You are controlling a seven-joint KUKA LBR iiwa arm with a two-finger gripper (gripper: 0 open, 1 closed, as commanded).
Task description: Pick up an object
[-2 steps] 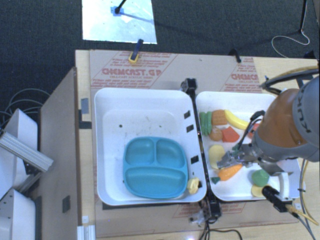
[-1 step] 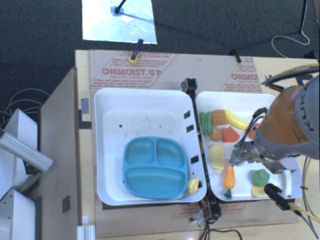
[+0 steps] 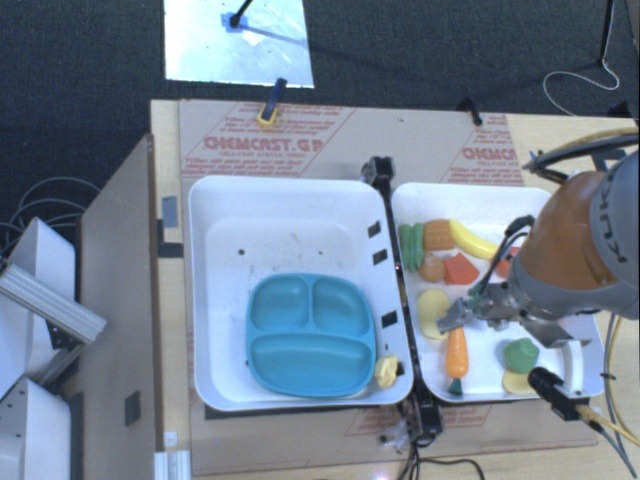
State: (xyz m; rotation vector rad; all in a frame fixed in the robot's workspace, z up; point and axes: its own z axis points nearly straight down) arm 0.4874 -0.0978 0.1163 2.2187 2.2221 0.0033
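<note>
Carrot in right bin, just below gripper.

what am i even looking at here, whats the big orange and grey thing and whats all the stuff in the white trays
You are looking down at a slant from one fixed camera above a bench. The grey and orange thing is a robot arm reaching in from the right. Its gripper hangs low over the right bin, and nothing shows between its fingers. That bin holds toy food: a banana, a carrot, a green vegetable, a red piece and a few more. The left bin holds a blue divided plate and a small yellow toy beside it.
</note>
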